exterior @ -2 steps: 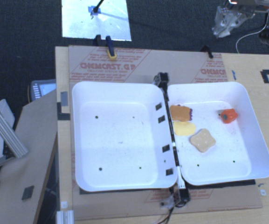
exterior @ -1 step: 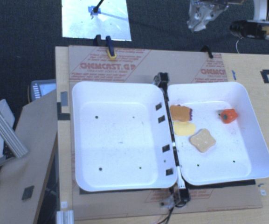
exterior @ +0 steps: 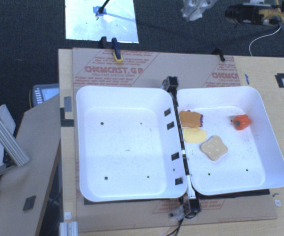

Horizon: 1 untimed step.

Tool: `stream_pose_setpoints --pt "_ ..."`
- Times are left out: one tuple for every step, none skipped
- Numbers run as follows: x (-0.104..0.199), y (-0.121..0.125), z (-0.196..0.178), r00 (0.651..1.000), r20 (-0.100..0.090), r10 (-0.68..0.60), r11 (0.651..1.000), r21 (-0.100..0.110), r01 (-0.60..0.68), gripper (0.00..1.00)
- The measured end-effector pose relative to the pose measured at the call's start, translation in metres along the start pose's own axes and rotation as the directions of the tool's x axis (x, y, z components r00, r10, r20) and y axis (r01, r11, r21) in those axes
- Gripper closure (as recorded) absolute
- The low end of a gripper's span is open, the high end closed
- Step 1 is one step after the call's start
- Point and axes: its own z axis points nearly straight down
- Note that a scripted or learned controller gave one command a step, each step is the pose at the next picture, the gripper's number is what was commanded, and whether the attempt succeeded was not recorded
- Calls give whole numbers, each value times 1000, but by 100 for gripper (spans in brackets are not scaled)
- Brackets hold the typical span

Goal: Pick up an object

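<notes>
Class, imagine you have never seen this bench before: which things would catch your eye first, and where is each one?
The small cluster of items in the right bin stands out: a bright orange-red piece near its far right, and by the divider an orange slab, a pale yellow disc and a tan toast-like piece. The gripper hangs at the top, above the dark floor beyond the bench.
</notes>
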Motion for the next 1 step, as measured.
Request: stream_pose_setpoints --pt "103 0 3 1000 -2 -5 1000 4 5 100"
